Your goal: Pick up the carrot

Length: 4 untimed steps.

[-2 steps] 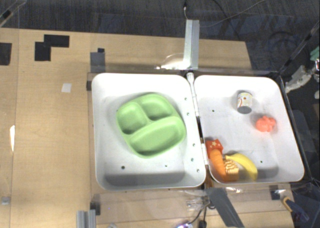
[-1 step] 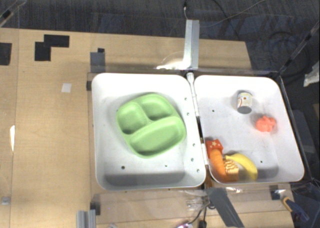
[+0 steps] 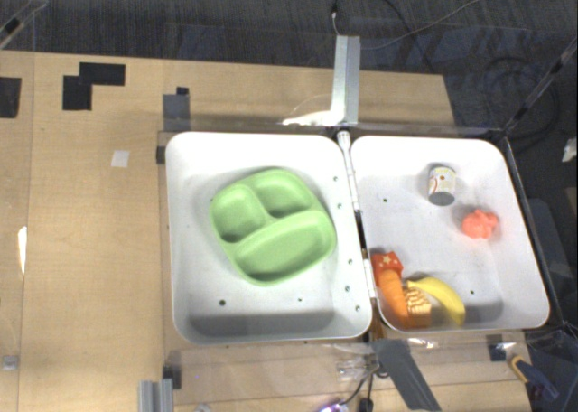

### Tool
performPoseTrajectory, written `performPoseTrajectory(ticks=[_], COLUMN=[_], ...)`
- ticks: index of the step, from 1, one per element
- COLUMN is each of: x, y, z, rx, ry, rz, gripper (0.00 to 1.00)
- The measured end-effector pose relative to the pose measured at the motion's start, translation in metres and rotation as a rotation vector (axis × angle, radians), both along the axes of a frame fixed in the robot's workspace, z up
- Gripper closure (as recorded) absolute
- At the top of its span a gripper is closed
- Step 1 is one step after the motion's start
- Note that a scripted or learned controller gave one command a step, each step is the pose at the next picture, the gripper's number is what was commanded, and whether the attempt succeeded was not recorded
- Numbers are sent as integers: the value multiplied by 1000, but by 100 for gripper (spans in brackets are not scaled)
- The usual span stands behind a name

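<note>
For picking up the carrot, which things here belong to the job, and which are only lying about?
Belongs to the job:
- carrot, in the right bin at its near left corner, against the banana

Only lying about:
- banana
- red item by the carrot's far end
- small can
- pink-orange lump
- green divided plate in the left bin

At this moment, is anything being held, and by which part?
Nothing is held. The carrot lies in the right bin, at its near left corner, beside the banana.
</note>
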<state>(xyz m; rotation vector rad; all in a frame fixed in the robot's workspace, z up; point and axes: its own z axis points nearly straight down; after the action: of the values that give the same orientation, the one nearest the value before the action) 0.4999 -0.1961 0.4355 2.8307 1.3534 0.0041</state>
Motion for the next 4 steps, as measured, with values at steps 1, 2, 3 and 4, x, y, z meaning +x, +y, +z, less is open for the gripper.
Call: performPoseTrajectory(ticks=[1,2,3,4], x=[-10,-12,-7,-12], y=[-3,-9,40,-10], z=[0,0,1,0], rx=[2,0,4,4], ry=[-1,1,-3,0], rz=[-407,165,-684,-686], gripper=[0,0,0,0])
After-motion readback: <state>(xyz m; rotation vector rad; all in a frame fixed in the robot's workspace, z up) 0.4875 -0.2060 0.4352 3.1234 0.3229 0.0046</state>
